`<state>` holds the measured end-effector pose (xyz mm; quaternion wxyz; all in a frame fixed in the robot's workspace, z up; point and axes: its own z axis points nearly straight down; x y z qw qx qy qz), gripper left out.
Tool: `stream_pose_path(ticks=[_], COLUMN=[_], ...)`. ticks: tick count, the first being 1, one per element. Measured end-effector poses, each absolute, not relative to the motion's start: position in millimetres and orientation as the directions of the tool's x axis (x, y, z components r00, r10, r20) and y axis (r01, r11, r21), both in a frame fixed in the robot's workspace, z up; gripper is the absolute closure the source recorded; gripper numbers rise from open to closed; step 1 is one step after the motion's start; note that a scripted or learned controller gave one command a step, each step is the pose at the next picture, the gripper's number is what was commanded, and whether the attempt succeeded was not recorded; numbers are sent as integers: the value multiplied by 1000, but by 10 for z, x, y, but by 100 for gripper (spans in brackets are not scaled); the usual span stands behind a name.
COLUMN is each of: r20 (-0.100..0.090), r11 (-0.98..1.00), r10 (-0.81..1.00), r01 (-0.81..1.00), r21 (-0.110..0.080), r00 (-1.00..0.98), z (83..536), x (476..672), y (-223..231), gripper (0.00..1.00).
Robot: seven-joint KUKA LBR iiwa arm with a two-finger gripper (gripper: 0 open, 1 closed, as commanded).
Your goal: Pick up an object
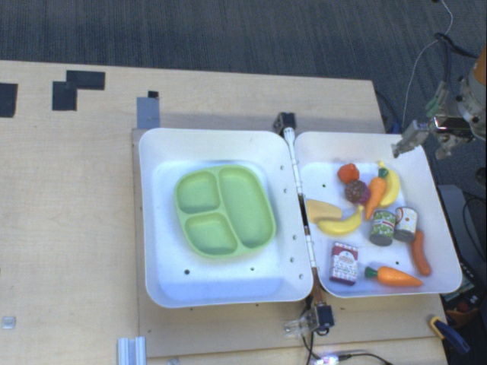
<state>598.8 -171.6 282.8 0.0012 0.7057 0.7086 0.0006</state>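
My gripper (424, 144) hangs over the far right corner of the right bin (434, 196). Its two fingers stand apart with nothing between them, so it is open. Below and to its left, toys lie in the bin: a red tomato (348, 172), a dark purple fruit (356, 192), an orange carrot (375, 193), a small banana (391, 188), a larger banana (341, 223), a green can (383, 227), a white can (406, 223), a red sausage (419, 253), a second carrot (394, 277) and a red box (345, 263). None touches the gripper.
The left bin (160, 265) holds a green divided plate (224, 210). A hinge strip (300, 204) runs between the two bins. Cables (426, 59) hang at the right, near the arm. Bare wooden bench (68, 226) lies to the left.
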Motion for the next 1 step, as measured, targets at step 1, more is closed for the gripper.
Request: stream_pose_path(ticks=[1], r20=[0], r11=[2], r10=[1000], r01=[1000], r21=[-1], r00=[-2], z=[1682], x=[5542], y=[-1870], gripper=[0])
